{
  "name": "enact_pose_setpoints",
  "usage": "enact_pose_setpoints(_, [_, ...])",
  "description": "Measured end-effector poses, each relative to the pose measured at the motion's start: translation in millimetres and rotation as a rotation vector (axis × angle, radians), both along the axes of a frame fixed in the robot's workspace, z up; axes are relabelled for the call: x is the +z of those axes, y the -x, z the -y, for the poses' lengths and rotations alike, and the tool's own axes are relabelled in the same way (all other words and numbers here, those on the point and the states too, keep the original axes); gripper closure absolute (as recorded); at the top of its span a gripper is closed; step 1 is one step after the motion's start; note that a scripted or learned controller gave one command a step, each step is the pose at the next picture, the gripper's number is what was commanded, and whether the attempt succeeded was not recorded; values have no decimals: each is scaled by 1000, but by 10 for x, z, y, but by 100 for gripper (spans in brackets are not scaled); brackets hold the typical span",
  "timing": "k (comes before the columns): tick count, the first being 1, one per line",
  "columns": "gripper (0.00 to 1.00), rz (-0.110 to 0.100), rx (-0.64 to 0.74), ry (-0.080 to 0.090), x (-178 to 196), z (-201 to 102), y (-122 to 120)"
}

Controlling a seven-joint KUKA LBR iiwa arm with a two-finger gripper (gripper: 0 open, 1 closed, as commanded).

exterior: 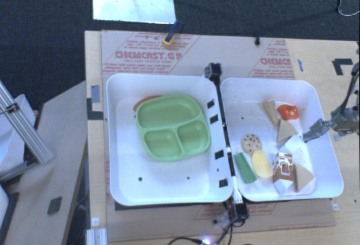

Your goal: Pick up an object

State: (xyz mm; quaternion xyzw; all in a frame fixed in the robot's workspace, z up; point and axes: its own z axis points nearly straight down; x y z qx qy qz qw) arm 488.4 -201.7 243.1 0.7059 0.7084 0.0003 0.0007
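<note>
The right bin (323, 165) holds several toy foods. There is a speckled cookie (251, 142), a yellow oval piece (261, 163), a green stick (244, 168), a tan stick (271, 112), a red tomato-like piece (288, 111), a pale wedge (286, 131), an orange-and-white packet (283, 166) and a tan triangle (304, 176). My gripper (313, 133) reaches in from the right edge. It hangs over the right side of this bin, just right of the pale wedge. I see nothing held in it.
The left bin (121, 182) contains a green three-compartment tray (171, 127) with an orange-red object (145, 103) peeking from under its far left edge. A black divider (220, 131) runs between the bins. A metal frame (22, 131) stands at the far left.
</note>
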Motion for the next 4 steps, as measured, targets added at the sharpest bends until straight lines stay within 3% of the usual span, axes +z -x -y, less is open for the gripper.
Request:
enact_pose_setpoints(2, [0, -2, -3, -2, -1234, -63, -4])
enact_pose_setpoints(3, [0, 11, 1, 0, -1361, -54, -51])
enact_pose_setpoints(4, [100, 21, 0, 4, -1248, -47, -81])
